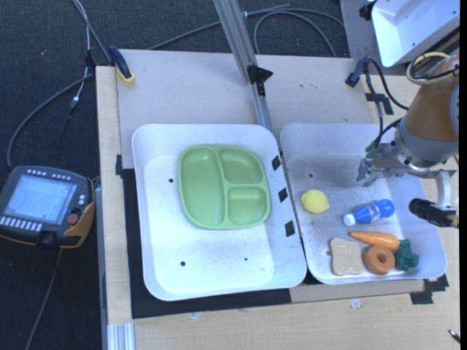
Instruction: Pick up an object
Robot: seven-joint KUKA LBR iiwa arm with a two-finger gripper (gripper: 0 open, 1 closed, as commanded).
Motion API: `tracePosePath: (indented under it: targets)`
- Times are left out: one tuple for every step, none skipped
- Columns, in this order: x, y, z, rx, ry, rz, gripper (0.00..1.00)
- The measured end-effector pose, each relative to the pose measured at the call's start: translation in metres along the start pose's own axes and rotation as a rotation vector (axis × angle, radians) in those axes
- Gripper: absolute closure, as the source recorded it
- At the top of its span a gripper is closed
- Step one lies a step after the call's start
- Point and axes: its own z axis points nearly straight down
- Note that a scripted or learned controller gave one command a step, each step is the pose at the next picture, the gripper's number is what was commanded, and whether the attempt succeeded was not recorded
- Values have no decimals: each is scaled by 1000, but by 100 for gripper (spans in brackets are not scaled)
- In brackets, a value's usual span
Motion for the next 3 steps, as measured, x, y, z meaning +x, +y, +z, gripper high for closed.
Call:
tracePosePath:
  targets:
    - [1, 5, -44, 14, 5, 1, 100]
    - [1, 7, -89, 14, 5, 1, 100]
    - [55, -8, -96, 21, 10, -3, 100]
